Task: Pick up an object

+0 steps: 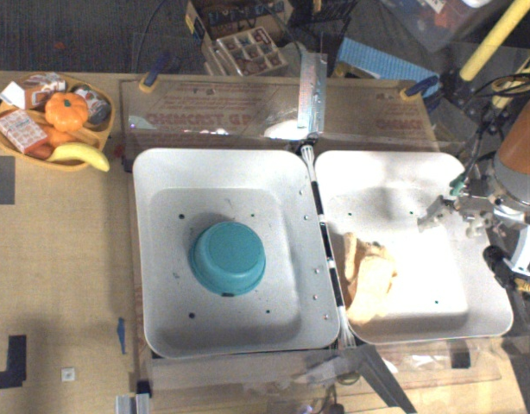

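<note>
Likely easiest target: teal bowl (pixel 229 258), upside down in the middle of the left bin (pixel 161 179). It looks like rigid plastic, light and smooth, so probably slippery; the domed base gives little purchase, so the rim edge at 6 o'clock seems the better hold. Second candidate: tan soft-looking item (pixel 369 279), lying against the right bin (pixel 481 309) at its 9 o'clock wall; deformable, pinchable anywhere. Gripper (pixel 459 205) hovers over the right bin at 3 o'clock; whether it is spread or closed cannot be told. Nothing is held.
</note>
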Available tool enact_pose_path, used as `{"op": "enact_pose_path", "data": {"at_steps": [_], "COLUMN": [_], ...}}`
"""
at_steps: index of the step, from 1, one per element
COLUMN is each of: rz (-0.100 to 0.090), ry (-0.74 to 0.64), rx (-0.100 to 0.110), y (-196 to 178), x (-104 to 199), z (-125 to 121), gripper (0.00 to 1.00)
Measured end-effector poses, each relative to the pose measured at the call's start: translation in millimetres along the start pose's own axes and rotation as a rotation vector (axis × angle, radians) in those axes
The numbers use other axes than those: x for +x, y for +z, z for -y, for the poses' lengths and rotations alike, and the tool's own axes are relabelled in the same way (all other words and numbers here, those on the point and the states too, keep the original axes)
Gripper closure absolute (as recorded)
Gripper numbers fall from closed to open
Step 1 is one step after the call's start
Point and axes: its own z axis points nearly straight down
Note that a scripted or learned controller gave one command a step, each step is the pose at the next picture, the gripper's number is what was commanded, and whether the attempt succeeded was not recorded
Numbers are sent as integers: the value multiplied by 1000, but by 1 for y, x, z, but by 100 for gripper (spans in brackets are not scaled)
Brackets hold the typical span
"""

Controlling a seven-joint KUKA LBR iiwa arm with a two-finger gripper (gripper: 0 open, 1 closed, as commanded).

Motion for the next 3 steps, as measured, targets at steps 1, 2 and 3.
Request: {"op": "enact_pose_path", "data": {"at_steps": [1, 2, 3], "rz": [0, 1, -1], "ry": [19, -90, -183], "rx": [-4, -2, 2], "y": [60, -29, 20], "x": [72, 4, 71], "z": [-60, -74, -32], "gripper": [0, 0, 0]}}
